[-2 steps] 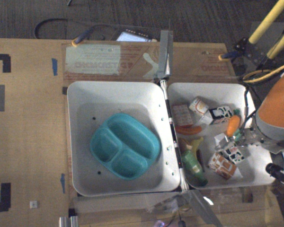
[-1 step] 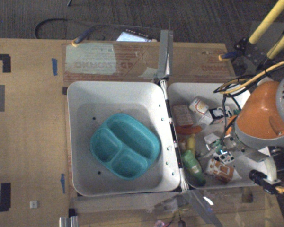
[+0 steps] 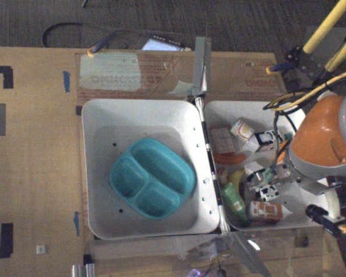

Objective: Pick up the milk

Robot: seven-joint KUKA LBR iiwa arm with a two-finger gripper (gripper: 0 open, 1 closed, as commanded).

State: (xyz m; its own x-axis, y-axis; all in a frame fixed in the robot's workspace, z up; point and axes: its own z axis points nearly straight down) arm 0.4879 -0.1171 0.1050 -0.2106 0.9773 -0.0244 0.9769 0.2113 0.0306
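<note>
While my arm (image 3: 320, 137) hangs over the right bin (image 3: 311, 203), the milk (image 3: 241, 129) sits at its eleven o'clock; jaws' state, I can't tell.

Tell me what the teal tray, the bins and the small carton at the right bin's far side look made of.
Teal tray: likely moulded plastic, one even colour, soft sheen, rounded compartment walls.
Bins: probably hard plastic, matte white, thin raised rims with rounded corners.
Carton: seems printed paperboard, white with orange markings and folded edges; too small to be certain.
</note>
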